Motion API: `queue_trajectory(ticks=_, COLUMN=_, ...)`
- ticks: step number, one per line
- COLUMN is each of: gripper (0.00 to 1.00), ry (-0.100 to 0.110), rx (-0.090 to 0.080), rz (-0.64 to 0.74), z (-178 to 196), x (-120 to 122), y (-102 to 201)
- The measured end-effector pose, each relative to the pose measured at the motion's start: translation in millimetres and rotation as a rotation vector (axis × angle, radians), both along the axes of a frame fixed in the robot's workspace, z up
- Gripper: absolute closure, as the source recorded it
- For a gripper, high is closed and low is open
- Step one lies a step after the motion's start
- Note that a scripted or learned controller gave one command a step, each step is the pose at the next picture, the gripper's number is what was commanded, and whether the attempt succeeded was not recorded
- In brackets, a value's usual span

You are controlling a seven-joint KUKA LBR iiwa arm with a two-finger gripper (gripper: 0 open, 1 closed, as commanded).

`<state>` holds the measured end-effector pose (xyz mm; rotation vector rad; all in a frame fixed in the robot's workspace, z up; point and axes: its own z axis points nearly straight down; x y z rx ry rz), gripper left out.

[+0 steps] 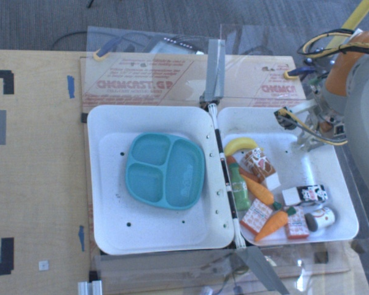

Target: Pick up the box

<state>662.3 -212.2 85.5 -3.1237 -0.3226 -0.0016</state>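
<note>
In the camera view you see the two white bins side by side. The left bin (104, 165) holds a teal divided plate (166, 171) near its middle.

In the right bin (344, 183) you have more than one box, and you cannot tell from the view which one the task means. The brown box (258, 163) lies a little toward 10 o'clock from the bin's middle. It is brown and white with a printed picture, it lies tilted, and it sits just under the banana (241, 145). The red-and-white box (256, 216) lies at 7 o'clock, flat, close to the near rim. It touches the lower carrot (272, 224). The small red box (297, 225) lies at 6 o'clock, just right of that carrot. The cow-pattern carton (312, 193) is black and white and lies at 4 o'clock, with a plain white block (291, 196) touching its left end.

A green bottle (237, 186) lies along the left wall at 9 o'clock, and the upper carrot (258, 189) lies beside it. A white can (323, 217) lies at 5 o'clock.

The arm (357, 97) comes in at 2 o'clock, with yellow cables around it. The gripper (304, 139) hangs over the bin's 1 o'clock corner, well apart from every box. You cannot tell if the claw is spread or pressed together, because the cables and the wrist cover it. No box is in it.
</note>
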Motion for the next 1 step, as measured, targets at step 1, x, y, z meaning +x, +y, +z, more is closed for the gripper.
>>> queue_trajectory(ticks=1, gripper=1.0, ry=0.004, rx=0.001, rz=-0.002, z=-0.6, x=-6.8, y=22.3)
